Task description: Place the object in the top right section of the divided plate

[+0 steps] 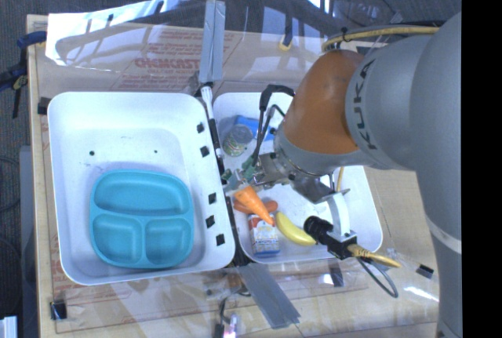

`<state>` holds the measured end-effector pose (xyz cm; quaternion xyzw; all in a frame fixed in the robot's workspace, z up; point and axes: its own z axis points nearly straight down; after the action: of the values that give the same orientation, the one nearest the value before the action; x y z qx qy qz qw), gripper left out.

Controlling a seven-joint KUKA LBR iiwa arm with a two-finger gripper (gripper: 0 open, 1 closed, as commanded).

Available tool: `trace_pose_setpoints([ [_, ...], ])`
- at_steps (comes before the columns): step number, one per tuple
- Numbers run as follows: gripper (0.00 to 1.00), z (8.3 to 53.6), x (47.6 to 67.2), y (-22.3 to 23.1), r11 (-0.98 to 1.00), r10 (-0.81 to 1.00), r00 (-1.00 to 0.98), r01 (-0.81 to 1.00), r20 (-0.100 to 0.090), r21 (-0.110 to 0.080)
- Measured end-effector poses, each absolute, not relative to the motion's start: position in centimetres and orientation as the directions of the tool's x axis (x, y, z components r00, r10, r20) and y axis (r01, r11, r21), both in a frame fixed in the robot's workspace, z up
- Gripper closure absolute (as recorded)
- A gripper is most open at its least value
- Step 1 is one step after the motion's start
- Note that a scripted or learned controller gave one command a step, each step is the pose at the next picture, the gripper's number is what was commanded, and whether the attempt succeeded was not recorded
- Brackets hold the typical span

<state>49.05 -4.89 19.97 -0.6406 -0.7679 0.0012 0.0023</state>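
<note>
A light blue divided plate (141, 217) lies in the left bin (78, 140), with one long section at the top and two smaller ones below. The right bin (369, 203) holds an orange carrot-like toy (252, 201), a yellow banana (294, 231), a small carton (265, 238), a clear jar (235, 142) and a blue item (245, 127). The arm's orange band and grey wrist hang over the right bin, and my gripper (249, 172) reaches down just above the carrot. The wrist hides its fingers.
A black bracket with a yellow cable (345, 244) sticks out near the right bin's front corner. The divider wall (213, 179) between the bins carries black clips. Clear plastic sheeting covers the bench behind the bins.
</note>
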Motion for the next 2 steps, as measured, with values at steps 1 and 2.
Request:
trace_pose_setpoints([
  [1,1.00,22.1,47.7,2.5,0.247,0.969,-0.247,0.969,0.000,-0.001],
  [2,1.00,19.0,47.5,9.1,0.158,0.987,-0.158,0.987,0.000,-0.007],
])
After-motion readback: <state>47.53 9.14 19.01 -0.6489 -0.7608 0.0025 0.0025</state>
